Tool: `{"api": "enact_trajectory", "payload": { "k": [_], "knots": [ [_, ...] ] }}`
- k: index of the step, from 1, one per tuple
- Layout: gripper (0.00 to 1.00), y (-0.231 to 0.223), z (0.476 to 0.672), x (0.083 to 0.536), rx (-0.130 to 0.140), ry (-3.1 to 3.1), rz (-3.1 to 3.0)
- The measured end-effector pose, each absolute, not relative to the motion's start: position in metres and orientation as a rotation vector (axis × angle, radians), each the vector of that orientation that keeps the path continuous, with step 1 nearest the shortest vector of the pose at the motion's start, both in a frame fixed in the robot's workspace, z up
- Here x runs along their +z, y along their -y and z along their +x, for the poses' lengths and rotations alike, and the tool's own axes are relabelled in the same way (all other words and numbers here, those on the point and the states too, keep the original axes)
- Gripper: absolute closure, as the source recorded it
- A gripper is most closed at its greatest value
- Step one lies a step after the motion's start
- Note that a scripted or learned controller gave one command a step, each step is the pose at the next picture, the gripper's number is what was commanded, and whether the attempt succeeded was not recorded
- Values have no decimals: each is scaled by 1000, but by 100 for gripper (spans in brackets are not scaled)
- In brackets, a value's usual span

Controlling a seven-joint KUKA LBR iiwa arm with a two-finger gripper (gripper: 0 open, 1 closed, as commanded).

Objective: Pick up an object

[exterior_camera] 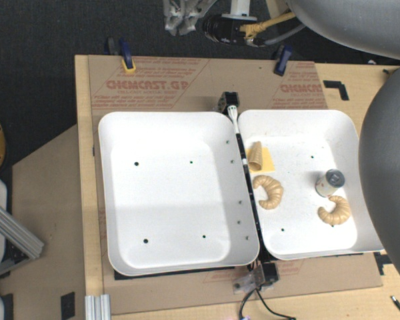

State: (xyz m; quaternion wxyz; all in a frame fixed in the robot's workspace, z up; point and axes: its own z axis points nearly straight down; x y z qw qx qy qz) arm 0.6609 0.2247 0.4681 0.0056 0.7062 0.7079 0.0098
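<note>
- Camera view: the gripper (182, 11) hangs above the bench's far edge, well apart from both bins; I cannot tell its state, and nothing shows in it
- The right bin (300, 122) holds a yellow wedge (260, 157), two croissant-shaped pieces (269, 191) (335, 211) and a small grey-capped cylinder (330, 181)
- Judging by this, the pick has not begun; next the arm must travel over one piece and descend squarely onto it
</note>
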Motion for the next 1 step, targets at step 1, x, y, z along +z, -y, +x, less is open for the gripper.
{"api": "enact_trajectory", "payload": {
  "k": [1],
  "knots": [
    [100,-222,633,348,-18,-2224,2228]
  ]
}}
